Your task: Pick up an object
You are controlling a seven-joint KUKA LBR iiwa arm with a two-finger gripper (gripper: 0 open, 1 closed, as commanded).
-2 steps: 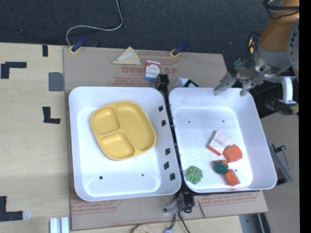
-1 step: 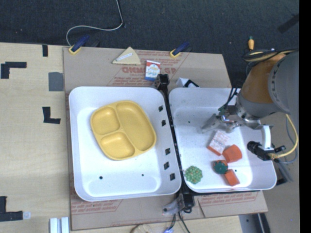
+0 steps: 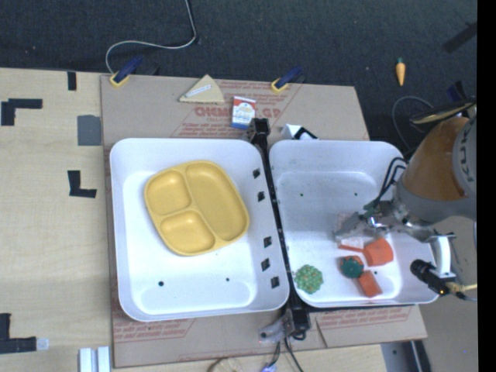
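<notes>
— Two white bins sit side by side on the bench, as we see them: the left bin point(image 3: 132, 285) carries a yellow divided plate point(image 3: 196, 206), tilted a little, with three compartments.

— And the right bin point(image 3: 325, 157)?

— That one holds the small things, all gathered in its near right part. We count a green bumpy ball point(image 3: 309, 278) near the front wall, a small teal piece point(image 3: 353, 267) to its right, an orange block point(image 3: 369, 284) just beside that, and an orange cup-like piece point(image 3: 378, 252) a little farther back. A thin red strip point(image 3: 350, 246) lies touching or nearly touching the cup's left side (we cannot tell which).

— Where is the gripper point(image 3: 358, 225)?

— Low over the right bin, just behind the orange cup-like piece, with the arm point(image 3: 434, 169) coming in from the right. Whether its fingers stand apart or together we cannot tell; the metal parts blur into one pale shape, and nothing shows between them.

— Anything outside the bins?

— Beyond the far edge, on the cardboard, a small red and white box point(image 3: 243, 112) and a tan wedge point(image 3: 204, 90) to its left.
</notes>
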